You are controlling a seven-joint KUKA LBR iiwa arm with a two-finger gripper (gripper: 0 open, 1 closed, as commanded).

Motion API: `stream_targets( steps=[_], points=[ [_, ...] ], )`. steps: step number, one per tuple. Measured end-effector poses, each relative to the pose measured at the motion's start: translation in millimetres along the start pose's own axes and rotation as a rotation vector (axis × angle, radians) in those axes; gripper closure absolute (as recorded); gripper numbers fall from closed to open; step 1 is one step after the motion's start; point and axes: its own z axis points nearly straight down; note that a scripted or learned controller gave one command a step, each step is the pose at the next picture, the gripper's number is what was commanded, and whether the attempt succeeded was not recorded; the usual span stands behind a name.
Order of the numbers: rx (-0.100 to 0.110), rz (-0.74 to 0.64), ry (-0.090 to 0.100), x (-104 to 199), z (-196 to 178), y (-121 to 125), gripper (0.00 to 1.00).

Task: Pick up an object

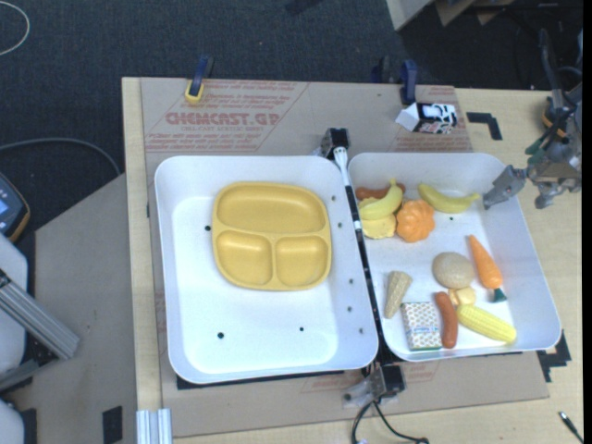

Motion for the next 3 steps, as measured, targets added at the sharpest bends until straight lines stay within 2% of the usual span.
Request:
stream_targets(
  steps=[1, 2, 3],
  points=[
    [-0.014, -0.004, -0.004, 0.5, -8.2, 2.9, 0.0],
    [-0.007, -0.004, -0.001, 4.0, 54.3, -0.8, 0.0],
    [-0.007, -0.004, -0.001, 6.3, 98.0, -4.1, 0.0]
  ],
)
